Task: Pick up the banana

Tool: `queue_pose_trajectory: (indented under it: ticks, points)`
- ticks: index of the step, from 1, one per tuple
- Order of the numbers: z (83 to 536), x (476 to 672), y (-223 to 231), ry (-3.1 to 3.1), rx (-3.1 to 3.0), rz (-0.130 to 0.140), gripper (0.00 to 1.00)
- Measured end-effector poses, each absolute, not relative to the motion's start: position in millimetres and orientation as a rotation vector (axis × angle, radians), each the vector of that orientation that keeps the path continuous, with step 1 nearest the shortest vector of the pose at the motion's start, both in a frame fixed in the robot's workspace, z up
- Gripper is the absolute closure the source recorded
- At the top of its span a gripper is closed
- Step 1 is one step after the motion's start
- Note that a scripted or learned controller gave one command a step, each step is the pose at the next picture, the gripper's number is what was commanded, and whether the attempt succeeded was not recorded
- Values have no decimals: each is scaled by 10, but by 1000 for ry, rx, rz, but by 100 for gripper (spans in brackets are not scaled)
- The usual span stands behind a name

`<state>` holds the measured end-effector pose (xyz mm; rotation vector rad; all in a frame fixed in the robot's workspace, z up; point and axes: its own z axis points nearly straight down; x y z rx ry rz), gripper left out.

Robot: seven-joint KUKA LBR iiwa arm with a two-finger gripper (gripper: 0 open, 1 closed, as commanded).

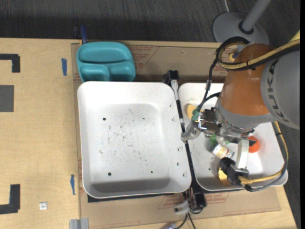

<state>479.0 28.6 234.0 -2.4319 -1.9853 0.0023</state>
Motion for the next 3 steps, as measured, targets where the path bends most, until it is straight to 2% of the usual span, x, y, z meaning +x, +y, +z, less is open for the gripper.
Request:
queue_pose_trajectory:
  ticks: [1, 2, 3]
  points:
    - [1331, 4893, 1090, -1618, -2703, -12, 0]
    - [1184, 4859, 1344, -1562, -2721, 5, 0]
    - [861, 4795, 2257, -1471, -2774, -4, 0]
